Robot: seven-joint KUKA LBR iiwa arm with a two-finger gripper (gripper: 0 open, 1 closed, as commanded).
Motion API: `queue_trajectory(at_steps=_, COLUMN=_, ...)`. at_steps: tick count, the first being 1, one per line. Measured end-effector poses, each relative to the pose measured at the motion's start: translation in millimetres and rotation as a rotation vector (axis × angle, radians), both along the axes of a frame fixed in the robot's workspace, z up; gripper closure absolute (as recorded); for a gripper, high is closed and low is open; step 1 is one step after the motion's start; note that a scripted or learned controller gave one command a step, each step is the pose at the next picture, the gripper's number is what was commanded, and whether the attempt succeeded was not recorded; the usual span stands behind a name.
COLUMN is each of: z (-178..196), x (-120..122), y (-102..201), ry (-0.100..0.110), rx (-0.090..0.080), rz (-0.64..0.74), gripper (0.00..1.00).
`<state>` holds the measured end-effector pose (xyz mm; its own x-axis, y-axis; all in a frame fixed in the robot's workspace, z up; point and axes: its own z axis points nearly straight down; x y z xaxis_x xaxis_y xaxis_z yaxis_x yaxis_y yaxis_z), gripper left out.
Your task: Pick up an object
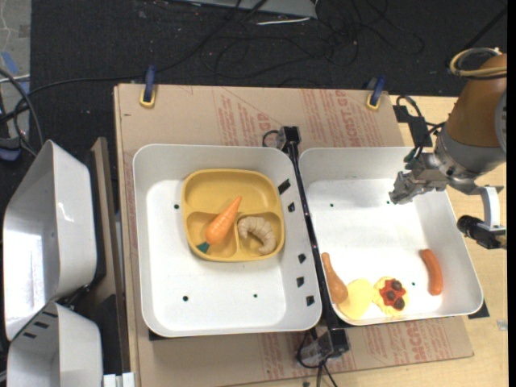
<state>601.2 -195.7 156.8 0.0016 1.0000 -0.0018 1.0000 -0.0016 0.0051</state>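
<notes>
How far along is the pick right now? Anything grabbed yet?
Nothing looks picked. The gripper hangs over the right bin's far side. The sausage, drumstick and pizza slice lie along its near edge. Left: choose one, descend, grasp, lift.

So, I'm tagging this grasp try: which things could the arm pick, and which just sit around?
Pickable:
orange toy carrot
pale toy shrimp
orange toy sausage
tan toy drumstick
yellow toy pizza slice

Just there:
yellow divided plate
two white bins
clamps
cables
</notes>
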Motion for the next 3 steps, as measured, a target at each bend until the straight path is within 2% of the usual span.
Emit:
queue_trajectory(at_steps=1, z=63.7, x=-2.4, y=0.3, ry=-0.002, rx=-0.001, rz=0.004, gripper=1.0)
queue_trajectory(at_steps=2, z=73.5, x=-1.7, y=0.3, ry=0.002, rx=0.001, rz=0.004, gripper=1.0)
queue_trajectory(at_steps=3, z=82.4, x=-7.2, y=58.7, ry=0.005, rx=0.003, rz=0.01, gripper=1.0)
